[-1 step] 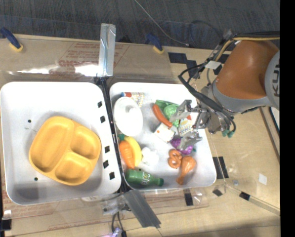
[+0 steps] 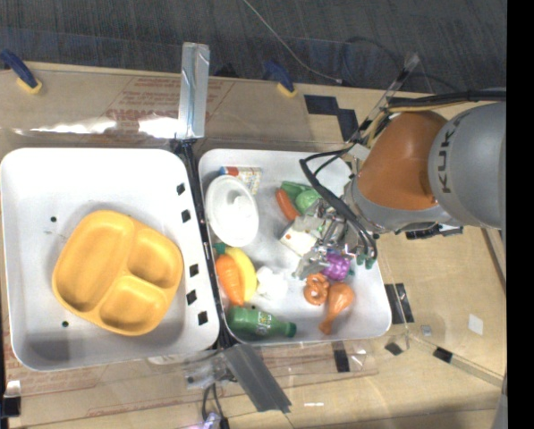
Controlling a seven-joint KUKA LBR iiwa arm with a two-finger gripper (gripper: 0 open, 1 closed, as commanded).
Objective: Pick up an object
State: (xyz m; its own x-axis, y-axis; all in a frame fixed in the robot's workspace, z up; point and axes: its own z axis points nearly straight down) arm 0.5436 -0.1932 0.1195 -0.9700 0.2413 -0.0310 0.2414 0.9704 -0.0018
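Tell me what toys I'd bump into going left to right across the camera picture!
Yellow divided tray in the left bin → white bowl → green bottle → pretzel → purple grapes under the gripper → the grey and orange arm.

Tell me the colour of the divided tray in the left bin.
Yellow. The divided tray shows plainly in the camera view, lying in the left bin.

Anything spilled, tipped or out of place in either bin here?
Nothing spilled or damaged. The green bottle lies on its side at the right bin's near edge, among jumbled toy food. The yellow tray sits askew in the left bin.
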